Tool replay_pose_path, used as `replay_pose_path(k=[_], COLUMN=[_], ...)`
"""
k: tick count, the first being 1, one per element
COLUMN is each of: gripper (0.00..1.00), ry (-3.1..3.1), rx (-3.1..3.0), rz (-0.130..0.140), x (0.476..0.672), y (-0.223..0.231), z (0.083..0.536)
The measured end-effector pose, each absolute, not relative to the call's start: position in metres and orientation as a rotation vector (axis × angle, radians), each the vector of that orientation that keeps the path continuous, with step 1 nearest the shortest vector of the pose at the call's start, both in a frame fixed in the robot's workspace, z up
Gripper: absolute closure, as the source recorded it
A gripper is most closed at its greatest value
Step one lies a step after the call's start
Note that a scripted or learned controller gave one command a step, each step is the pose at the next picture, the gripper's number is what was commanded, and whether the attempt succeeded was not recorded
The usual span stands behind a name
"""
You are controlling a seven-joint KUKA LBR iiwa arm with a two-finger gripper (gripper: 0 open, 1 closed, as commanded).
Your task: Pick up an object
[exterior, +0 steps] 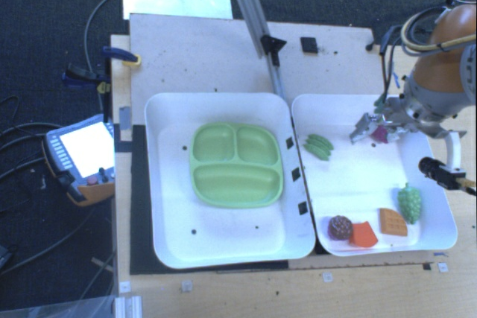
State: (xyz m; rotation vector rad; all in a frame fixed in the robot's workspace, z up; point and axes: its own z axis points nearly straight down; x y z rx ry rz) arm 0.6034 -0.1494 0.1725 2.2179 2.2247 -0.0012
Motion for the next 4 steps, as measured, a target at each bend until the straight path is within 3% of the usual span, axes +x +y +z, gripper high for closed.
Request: replay_pose_path(k=[1, 2, 3, 4], gripper=[0.00, 1.00, 1.00, 1.00], ry=[2.223, 2.221, 2.220, 2.225], rx=[2.220, 2.216, 2.214, 2.215], rz=[-0.002, 0.004, 0.006, 0.003], x=[0.602, 0.604, 0.598, 0.599], y=[-0.159, -0.159, -0.159, -0.159], z=[0.125, 0.139, 0.199, 0.207])
